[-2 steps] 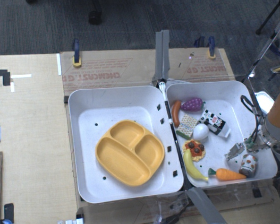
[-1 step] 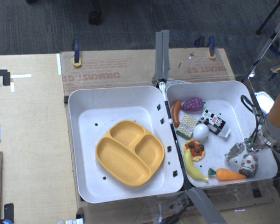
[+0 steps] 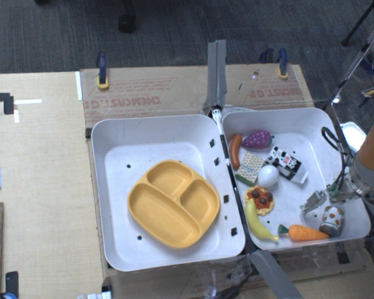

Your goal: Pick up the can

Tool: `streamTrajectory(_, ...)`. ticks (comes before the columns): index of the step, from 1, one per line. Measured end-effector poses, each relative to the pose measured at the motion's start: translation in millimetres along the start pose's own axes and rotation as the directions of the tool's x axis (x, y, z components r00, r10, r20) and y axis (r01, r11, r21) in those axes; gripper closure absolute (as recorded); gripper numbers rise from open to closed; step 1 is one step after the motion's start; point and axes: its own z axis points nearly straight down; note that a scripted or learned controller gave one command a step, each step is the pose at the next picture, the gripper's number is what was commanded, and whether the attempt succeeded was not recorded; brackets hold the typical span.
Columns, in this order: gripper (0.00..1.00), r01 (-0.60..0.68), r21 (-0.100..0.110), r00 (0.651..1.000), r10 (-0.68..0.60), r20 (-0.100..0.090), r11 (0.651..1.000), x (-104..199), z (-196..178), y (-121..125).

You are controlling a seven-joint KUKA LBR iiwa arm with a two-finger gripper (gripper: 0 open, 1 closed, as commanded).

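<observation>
The can [image 3: 331, 219] sits at about 4 o'clock in the right bin [image 3: 311, 116], so no lift yet. The gripper [image 3: 321, 200] hangs right on it; can't tell its claw state.

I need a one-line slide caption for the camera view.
Gripper beside the can in the right bin; yellow plate in left.

My gripper [image 3: 316, 201] sits in the right bin [image 3: 311, 120], low on its right side, with the can [image 3: 331, 219] just below it and a carrot [image 3: 304, 233] left of the can. A banana [image 3: 258, 222] lies along that bin's left wall. The left bin [image 3: 113, 182] holds a divided plate [image 3: 172, 203].
</observation>
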Motion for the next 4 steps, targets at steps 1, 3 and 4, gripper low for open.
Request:
streamTrajectory(1, 0.00, 0.000, 0.000, 1.000, 0.000, 0.000, 1.000, 0.0, 0.0, 0.0)
streamTrajectory(3, 0.00, 0.091, 0.000, 0.996, -0.091, 0.003, 0.996, -1.7, -0.1, -0.7)
streamTrajectory(4, 0.00, 0.091, 0.000, 0.996, -0.091, 0.003, 0.996, -1.7, -0.1, -0.6)
